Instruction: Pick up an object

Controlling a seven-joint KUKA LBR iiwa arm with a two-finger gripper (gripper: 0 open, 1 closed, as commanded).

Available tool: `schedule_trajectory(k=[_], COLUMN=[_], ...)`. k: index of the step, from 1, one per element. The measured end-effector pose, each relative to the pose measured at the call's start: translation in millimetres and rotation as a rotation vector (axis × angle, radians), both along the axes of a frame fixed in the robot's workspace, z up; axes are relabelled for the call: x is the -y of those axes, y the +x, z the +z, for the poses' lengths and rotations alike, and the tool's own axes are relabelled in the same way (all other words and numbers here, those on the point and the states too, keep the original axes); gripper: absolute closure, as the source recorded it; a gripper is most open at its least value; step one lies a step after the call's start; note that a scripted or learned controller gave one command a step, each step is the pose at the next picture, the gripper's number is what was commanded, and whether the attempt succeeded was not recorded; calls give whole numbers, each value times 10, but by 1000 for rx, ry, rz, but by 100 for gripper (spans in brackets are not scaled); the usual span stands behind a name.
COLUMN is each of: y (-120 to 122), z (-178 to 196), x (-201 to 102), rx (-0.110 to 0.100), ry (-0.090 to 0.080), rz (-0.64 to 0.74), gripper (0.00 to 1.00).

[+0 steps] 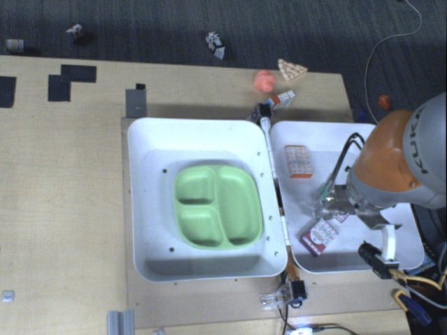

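My arm [401, 159] comes in from the right, over the right bin [307, 137], orange band above the wrist. My jaws [328, 204] hang low in that bin's middle, near its front half. Can't tell if they are spread or pressed together; the wrist hides them. Nothing visibly between them.

Right bin contents: a small card with red grid and orange strip [298, 162] lies flat near the back left corner, apart from my jaws. A small packet, dark red and white [319, 236], lies tilted near the front left corner, just beside and below my jaws; contact unclear. Something small and green [325, 187] sits just beside the wrist, too small to identify.

Left bin [143, 187] holds a green divided tray [218, 204], three compartments, lying flat in the centre.

On the surface [63, 208] behind the bins: a pink ball [264, 81] and a tan wedge-shaped item [292, 70] near the back edge, and a small tube-like item [281, 100] just behind the gap between the bins.
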State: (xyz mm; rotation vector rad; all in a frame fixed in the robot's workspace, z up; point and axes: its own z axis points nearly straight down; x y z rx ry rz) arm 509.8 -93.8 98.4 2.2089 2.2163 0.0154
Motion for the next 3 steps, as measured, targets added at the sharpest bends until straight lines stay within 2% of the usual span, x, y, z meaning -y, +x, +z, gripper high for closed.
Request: schedule_trajectory(k=[1,2,3], y=[-1,-191,-171], z=[-1,-109,3], x=[0,-92,-99], rx=[0,0,5], ry=[0,-3,-2], rz=[0,-3,-1], gripper=[0,0,100])
